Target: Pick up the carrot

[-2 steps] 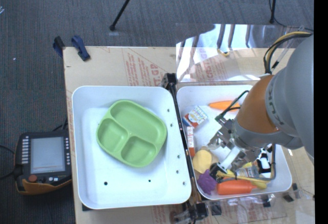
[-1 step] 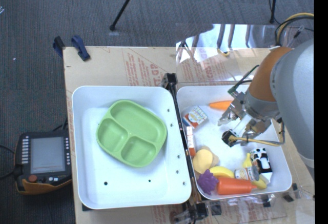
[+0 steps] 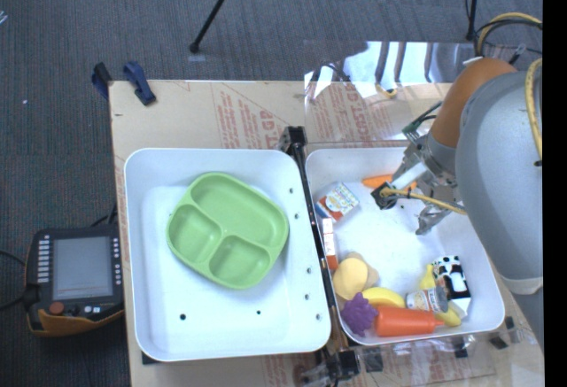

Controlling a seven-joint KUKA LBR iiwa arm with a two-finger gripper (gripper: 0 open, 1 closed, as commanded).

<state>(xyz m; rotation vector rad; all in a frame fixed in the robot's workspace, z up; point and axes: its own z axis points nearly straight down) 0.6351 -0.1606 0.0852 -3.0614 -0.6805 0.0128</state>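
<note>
Orange tapered plastic carrot (image 3: 407,321) lies untouched in the shallow white right-hand bin (image 3: 390,239), well below the fingers of the grey two-finger gripper (image 3: 429,221) (apart, holding nothing); grasping and lifting both remain.

Light falls evenly and fairly brightly from above, so the left bin (image 3: 159,305) and the right bin (image 3: 390,243) look almost washed out, with little detail on their white walls. Shadows are soft: a faint grey one hugs the edge of the green plate (image 3: 228,230), a darker one lies under the arm (image 3: 500,173). A shiny strip (image 3: 416,62) behind the right bin throws hard glare. The carpet (image 3: 133,4) is dim. The picture is slightly soft and grainy, and small things smear.
</note>
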